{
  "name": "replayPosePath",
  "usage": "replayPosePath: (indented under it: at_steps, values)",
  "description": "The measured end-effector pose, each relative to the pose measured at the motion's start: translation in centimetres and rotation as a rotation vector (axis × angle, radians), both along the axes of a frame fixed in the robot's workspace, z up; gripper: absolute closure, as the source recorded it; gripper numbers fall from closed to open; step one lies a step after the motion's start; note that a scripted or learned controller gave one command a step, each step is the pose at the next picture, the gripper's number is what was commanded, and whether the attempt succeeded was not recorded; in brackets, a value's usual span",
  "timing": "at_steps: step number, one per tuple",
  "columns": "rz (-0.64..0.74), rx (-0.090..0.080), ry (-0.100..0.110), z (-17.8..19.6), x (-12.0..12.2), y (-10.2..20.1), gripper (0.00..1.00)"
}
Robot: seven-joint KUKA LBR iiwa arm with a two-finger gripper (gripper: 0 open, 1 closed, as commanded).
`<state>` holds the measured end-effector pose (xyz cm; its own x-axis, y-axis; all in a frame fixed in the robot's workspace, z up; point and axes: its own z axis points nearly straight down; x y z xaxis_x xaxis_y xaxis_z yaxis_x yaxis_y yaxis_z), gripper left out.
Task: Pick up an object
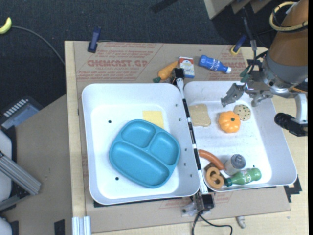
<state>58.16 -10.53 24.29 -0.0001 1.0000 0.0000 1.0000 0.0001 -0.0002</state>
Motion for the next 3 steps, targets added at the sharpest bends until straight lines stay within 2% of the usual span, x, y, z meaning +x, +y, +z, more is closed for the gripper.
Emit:
replayPosePath:
  at_steps: [1,2,3]
  values:
    - [-0.001,0.001,0.004,-13.4,-0.3,-2.8,0.00]
    - [-0.001,-0.001,-0.002,-12.2,-0.2,-2.8,1.00]
    - [-0.001,0.000,-0.002,-12.3,-0.2,-2.8,0.00]
